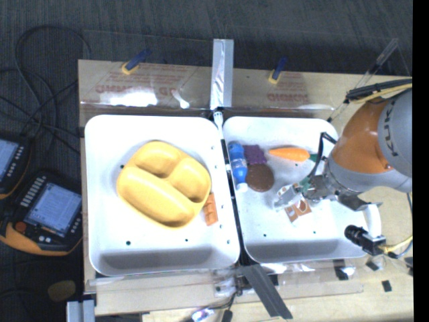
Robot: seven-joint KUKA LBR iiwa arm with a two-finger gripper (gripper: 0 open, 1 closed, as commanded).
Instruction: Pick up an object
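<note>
Dark carpet surrounds a wooden bench (154, 79) that bears two shallow white bins side by side, with cables and a handheld pendant (43, 213) lying off to the left on the floor. Most of the left bin (100, 247) is taken up by a large yellow moulded shape (164, 182), and a small orange piece (210, 209) lies just beside it against the dividing wall. Near the far wall of the right bin (315, 240) sit a blue bottle (237, 164), a purple block (255, 154), a brown round object (260, 177) touching the bottle's side, and an orange carrot (289, 154). From the right, the grey arm with its orange band reaches into this bin, its gripper (295, 198) low over the floor of the bin, just above a small brown-and-white item (297, 210). Whether the fingers are spread or closed cannot be told here, since the gripper's tip is small and blurred against the clutter.
</note>
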